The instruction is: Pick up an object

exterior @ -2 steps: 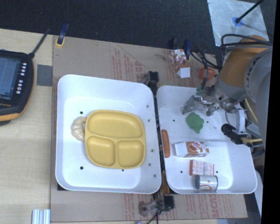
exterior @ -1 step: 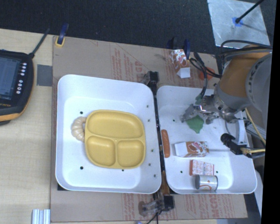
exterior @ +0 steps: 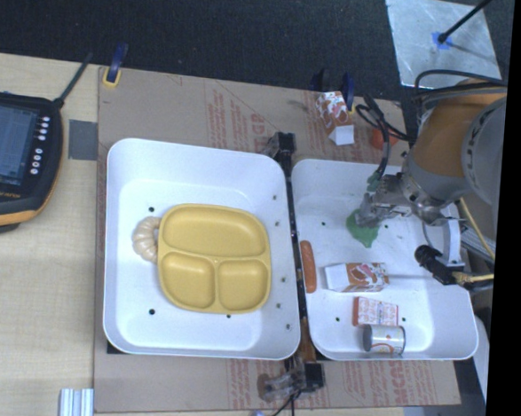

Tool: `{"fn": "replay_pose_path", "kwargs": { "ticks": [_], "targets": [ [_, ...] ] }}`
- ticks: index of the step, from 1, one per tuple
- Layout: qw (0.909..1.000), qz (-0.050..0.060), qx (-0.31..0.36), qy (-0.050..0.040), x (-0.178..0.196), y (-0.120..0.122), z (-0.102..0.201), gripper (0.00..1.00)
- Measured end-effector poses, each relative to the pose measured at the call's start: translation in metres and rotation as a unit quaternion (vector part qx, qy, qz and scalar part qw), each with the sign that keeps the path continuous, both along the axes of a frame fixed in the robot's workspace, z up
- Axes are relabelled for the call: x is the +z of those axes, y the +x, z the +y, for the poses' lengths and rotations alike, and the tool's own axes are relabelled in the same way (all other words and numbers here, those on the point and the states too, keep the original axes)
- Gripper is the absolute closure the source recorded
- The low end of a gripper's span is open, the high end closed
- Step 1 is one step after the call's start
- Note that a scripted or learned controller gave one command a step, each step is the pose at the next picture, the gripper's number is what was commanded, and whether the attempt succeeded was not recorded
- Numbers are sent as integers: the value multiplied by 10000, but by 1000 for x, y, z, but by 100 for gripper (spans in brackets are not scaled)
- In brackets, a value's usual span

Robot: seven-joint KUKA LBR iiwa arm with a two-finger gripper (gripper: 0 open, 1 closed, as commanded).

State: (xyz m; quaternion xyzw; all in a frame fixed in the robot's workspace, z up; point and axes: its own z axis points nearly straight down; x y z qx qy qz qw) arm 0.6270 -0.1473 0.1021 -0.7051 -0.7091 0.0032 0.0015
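The gripper (exterior: 378,206) is seen low over the back of the right bin (exterior: 318,336), directly above a green object (exterior: 363,228); whether that object is clasped cannot be told. In the same bin lie a hot dog (exterior: 307,265), a small carton (exterior: 356,275), a red packet (exterior: 376,311) and a can (exterior: 383,338). A yellow divided tray (exterior: 213,257) rests in the left bin (exterior: 128,313), with a pastry (exterior: 145,236) touching its left edge.
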Motion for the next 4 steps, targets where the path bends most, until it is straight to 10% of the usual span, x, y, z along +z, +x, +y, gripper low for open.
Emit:
{"fn": "replay_pose_path", "kwargs": {
  "ticks": [1,2,3,4],
  "targets": [
    [10000,2,3,-2,0,0,0,0],
    [10000,-24,-14,6,-10,15,-13,0],
    [10000,-8,-4,11,-11,-79,-8,0],
    [10000,-24,-7,11,-10,30,-34,0]
  ]
}}
